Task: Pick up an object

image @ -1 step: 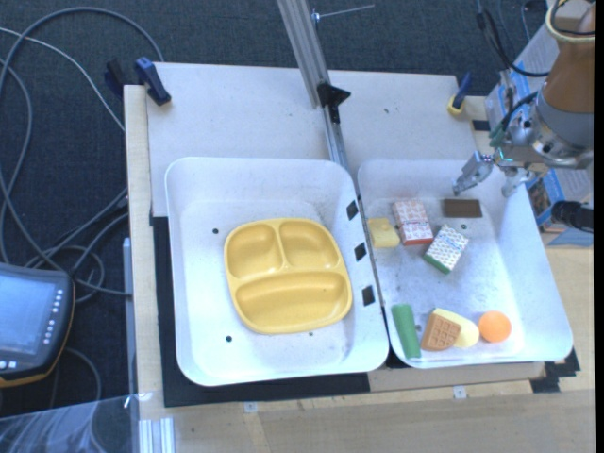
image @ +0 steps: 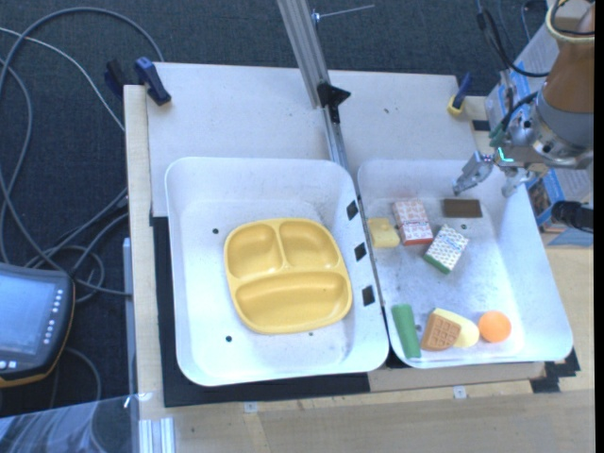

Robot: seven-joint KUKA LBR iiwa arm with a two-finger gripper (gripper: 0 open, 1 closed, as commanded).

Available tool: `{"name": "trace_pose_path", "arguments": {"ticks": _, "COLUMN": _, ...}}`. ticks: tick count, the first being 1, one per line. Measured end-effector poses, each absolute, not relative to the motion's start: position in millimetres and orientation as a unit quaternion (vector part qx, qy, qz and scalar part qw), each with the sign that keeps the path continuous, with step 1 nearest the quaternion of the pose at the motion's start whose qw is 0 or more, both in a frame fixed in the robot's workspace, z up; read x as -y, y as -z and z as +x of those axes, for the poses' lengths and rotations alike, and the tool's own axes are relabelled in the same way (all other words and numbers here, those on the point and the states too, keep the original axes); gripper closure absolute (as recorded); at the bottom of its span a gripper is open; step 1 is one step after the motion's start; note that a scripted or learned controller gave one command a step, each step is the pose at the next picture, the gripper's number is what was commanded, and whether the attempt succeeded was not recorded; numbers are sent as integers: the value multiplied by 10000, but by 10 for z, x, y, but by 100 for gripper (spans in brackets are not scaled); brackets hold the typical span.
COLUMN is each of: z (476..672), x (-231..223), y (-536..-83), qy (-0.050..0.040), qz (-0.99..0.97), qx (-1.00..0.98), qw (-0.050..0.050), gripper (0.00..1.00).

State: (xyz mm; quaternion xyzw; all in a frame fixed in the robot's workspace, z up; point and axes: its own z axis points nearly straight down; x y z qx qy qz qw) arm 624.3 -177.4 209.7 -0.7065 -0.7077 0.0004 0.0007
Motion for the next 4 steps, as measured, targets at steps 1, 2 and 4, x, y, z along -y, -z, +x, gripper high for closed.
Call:
{"name": "trace_pose_path", "arguments": {"ticks": 1, "z": 6153, "x": 1710, "y": -1589, "qy": -16, "qz": -7067, "qx": 7075, "qw": 28, "gripper": 0}}
{"name": "trace_pose_path", "arguments": {"ticks": 2, "z": 6139, "x": 1654, "y": -983, "qy": -4, "qz": -7069, "qx": 7073, "qw": 13, "gripper": 0}}
{"name": "trace_pose_path", "arguments": {"ticks": 4, "z": 6172, "x": 1654, "y": -1087, "qy": 22, "qz": -7066, "qx": 7076, "qw": -19, "gripper": 100}}
